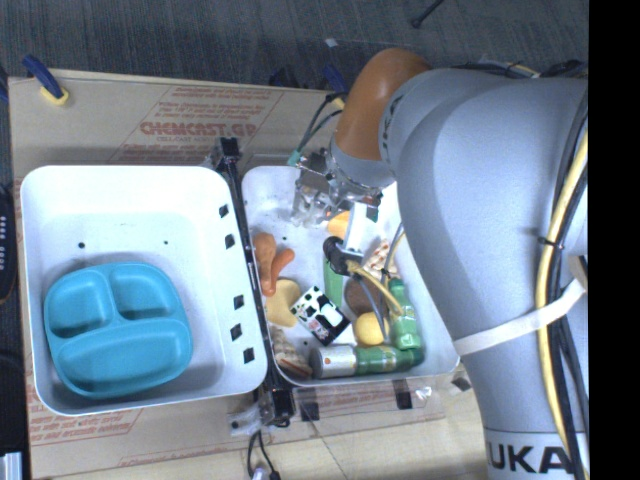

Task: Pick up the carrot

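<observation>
Orange carrot [270,259] just below-left of the end effector [311,206], apart.

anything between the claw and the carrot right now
In the camera view, just bare white floor of the right bin lies between the claw and the carrot.

Left bin [120,193]: open floor above the blue tray [115,326].
Right bin [262,183]: crowded; bare floor only at its upper left corner.
</observation>
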You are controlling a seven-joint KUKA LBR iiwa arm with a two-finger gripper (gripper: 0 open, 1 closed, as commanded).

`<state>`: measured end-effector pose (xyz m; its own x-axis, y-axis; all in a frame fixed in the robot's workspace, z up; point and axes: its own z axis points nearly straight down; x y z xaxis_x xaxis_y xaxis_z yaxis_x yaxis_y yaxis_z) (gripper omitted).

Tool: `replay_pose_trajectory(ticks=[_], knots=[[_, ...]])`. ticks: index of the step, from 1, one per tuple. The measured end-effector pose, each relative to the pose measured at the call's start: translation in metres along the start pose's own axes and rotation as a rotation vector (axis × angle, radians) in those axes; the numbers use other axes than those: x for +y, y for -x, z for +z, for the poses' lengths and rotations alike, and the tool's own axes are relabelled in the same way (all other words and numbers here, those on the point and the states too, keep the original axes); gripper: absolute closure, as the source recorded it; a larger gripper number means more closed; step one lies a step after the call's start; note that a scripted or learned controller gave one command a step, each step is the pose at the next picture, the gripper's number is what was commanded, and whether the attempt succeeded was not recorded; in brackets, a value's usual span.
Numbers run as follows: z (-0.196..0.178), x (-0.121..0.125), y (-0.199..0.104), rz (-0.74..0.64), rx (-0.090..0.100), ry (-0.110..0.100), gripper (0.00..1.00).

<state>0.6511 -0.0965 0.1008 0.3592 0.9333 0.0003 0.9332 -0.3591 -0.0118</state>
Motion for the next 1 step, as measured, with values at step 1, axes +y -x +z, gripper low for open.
replay_pose_trajectory(ticks=[1], knots=[[0.0098, -0.0511, 0.0601, -0.386, -0.004, 0.002, 1.00]])
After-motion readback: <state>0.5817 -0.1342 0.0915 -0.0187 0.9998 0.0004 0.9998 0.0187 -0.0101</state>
